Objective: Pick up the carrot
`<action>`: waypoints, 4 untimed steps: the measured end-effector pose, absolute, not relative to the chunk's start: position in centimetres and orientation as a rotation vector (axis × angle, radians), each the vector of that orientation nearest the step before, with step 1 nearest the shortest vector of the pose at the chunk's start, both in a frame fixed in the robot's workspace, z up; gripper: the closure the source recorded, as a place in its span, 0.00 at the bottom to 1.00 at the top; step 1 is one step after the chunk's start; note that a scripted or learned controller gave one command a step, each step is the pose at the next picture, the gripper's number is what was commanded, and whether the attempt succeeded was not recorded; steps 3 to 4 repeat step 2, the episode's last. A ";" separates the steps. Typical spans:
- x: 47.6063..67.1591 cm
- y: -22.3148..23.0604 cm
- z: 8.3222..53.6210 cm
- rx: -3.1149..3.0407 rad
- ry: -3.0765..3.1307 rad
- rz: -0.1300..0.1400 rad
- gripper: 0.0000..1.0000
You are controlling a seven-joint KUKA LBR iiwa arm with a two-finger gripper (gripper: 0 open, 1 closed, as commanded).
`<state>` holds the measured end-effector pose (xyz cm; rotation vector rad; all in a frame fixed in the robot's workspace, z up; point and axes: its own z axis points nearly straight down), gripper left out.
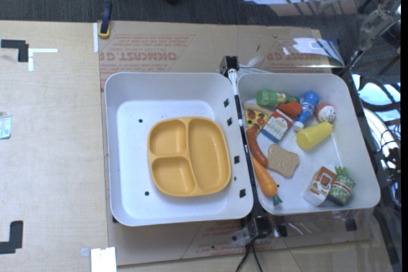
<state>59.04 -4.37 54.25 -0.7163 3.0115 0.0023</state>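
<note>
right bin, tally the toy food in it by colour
green bottle, green-topped carton: 2
orange carrot, orange carton: 2
yellow mustard bottle: 1
blue bottle: 1
brown bread slice: 1
Total: 7

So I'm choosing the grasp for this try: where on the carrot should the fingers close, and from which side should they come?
Grip the carrot at its thick orange middle, coming straight down from above. It lies flat along the right bin's left wall, green tip toward the near edge. The hot dog sits at its upper end and the bread slice just right, so probably set the fingers across its width, below the bread.
</note>
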 end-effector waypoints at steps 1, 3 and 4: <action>59.3 -4.4 55.1 -0.712 3.005 0.003 1.00; 59.3 -4.4 55.1 -0.712 3.006 0.003 0.00; 59.3 -4.4 55.1 -0.712 3.006 0.003 0.00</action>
